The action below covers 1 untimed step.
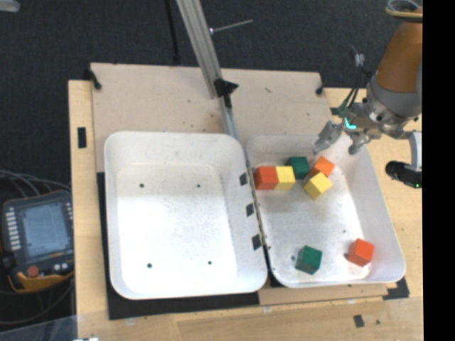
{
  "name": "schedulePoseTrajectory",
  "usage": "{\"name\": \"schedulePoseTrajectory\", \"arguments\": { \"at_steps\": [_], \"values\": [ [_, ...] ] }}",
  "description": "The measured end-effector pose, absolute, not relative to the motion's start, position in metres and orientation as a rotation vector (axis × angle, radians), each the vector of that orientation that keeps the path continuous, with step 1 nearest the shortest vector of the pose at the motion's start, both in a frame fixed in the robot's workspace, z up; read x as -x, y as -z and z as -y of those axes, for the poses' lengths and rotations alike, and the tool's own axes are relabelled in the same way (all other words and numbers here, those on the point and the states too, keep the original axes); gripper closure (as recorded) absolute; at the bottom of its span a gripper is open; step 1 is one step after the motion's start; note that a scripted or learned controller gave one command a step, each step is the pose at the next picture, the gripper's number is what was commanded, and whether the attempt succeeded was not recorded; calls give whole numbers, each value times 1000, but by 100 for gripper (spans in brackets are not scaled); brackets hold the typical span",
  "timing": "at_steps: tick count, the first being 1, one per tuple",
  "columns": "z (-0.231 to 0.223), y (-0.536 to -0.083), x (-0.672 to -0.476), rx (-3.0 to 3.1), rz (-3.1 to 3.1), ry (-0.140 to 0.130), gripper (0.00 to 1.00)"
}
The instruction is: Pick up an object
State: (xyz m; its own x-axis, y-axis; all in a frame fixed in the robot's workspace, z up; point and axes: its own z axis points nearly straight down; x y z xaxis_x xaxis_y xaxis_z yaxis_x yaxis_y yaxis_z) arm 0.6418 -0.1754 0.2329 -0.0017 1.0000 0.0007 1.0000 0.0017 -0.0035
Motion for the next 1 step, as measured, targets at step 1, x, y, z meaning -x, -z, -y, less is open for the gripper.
{"name": "schedulePoseTrajectory", "arguments": {
  "at_steps": [1],
  "values": [
    [176, -236, -642, 2219, 2227, -3, 0]
  ]
}}
